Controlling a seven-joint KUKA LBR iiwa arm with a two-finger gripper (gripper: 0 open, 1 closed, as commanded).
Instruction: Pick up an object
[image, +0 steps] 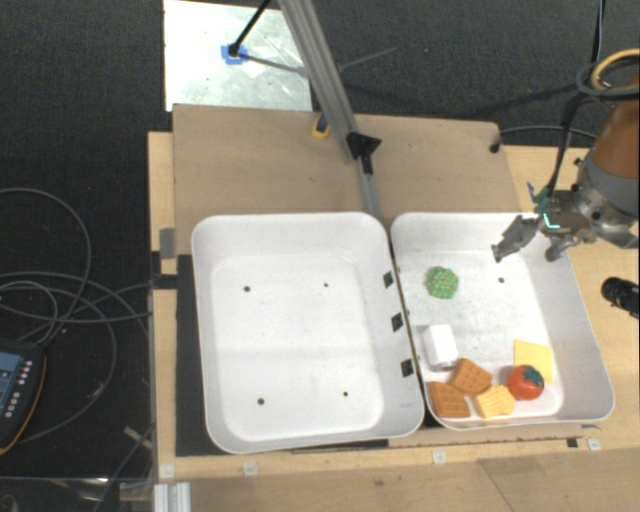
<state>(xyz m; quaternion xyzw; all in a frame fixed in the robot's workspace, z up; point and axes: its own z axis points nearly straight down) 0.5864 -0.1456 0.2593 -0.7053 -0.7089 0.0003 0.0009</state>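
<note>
The right bin (570, 290) holds a green bumpy ball (441, 282) near its middle. Toward its front lie a white block (439, 345), two orange waffle-like pieces (470, 377) (449, 401), a yellow cracker (494, 402), a yellow wedge (533, 356) and a red tomato (526, 382). My gripper (531, 244) hangs over the far right part of this bin, fingers spread apart with nothing between them. It is well to the right of the green ball and apart from every object.
The left bin (290, 330) sits beside the right one, joined along a dark hinged seam. A grey pole (330, 75) slants across the back of the bench. Cables lie on the dark floor to the left.
</note>
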